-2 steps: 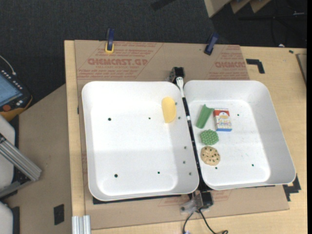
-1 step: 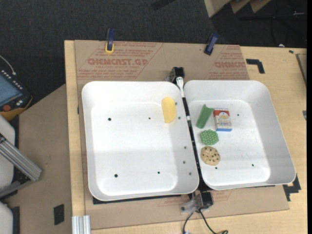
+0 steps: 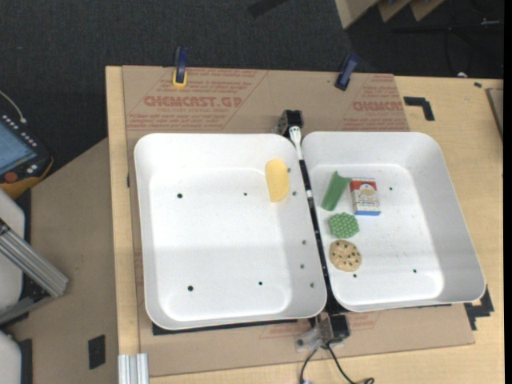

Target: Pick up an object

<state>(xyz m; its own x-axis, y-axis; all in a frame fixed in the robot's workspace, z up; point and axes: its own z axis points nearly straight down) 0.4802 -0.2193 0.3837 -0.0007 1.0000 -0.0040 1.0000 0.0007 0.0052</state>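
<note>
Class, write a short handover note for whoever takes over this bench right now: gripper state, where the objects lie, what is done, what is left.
Gripper: nothing to report from the camera view.
Left bin: a yellow piece lies near its right wall.
Right bin: a green strip, a small red and white box, a round green piece and a cookie, all in its left half.
Done: nothing lifted; every object rests in a bin.
Left: pick up one object.

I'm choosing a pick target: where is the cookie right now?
The cookie lies in the right bin, near its left wall toward the front, just below the round green piece.
</note>
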